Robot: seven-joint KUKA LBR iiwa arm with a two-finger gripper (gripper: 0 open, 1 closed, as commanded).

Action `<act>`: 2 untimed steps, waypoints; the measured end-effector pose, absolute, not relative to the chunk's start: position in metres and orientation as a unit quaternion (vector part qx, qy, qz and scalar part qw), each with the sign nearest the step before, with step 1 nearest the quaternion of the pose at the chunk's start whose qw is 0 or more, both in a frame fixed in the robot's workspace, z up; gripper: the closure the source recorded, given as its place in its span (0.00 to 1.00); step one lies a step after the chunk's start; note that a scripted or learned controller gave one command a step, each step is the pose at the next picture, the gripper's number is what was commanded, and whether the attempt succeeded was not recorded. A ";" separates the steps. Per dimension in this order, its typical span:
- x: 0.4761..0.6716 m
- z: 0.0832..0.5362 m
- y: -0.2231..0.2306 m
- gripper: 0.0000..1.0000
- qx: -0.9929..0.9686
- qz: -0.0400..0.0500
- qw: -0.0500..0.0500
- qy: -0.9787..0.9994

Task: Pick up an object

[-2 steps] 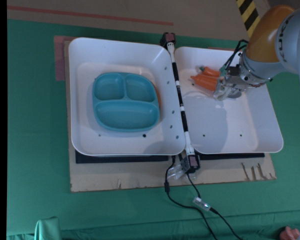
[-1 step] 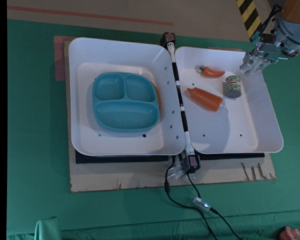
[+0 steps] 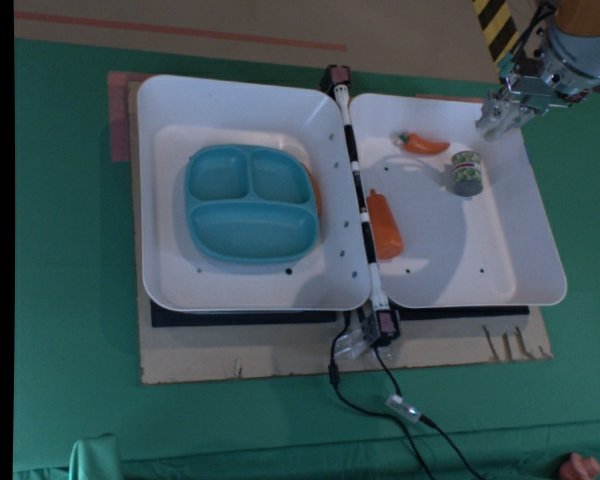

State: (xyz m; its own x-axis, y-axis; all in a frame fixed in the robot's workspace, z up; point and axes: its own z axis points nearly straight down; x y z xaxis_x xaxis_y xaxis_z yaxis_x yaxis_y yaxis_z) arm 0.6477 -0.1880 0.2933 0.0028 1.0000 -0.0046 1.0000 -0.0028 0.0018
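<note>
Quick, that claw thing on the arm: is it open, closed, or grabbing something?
Gripper: cannot be told; it hangs over the right bin's far corner, with nothing visibly held.

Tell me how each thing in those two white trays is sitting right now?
Blue plate: flat in the left bin, nothing on it.
Orange bottle: lying on its side in the right bin.
Toy carrot: lying flat.
Small can: tipped on its side.
Gripper: above the right bin's far corner, holding nothing.
</note>
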 end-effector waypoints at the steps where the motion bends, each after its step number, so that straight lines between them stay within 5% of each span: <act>1: 0.649 0.342 -0.165 1.00 0.708 0.000 0.002 0.706; 2: 0.596 0.336 -0.188 1.00 0.709 -0.001 0.000 0.706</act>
State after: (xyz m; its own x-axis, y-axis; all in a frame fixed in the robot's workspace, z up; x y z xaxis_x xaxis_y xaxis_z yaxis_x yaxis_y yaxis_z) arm 0.5962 -0.1880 0.3364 0.0041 1.0000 -0.0021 1.0000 -0.0041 -0.0014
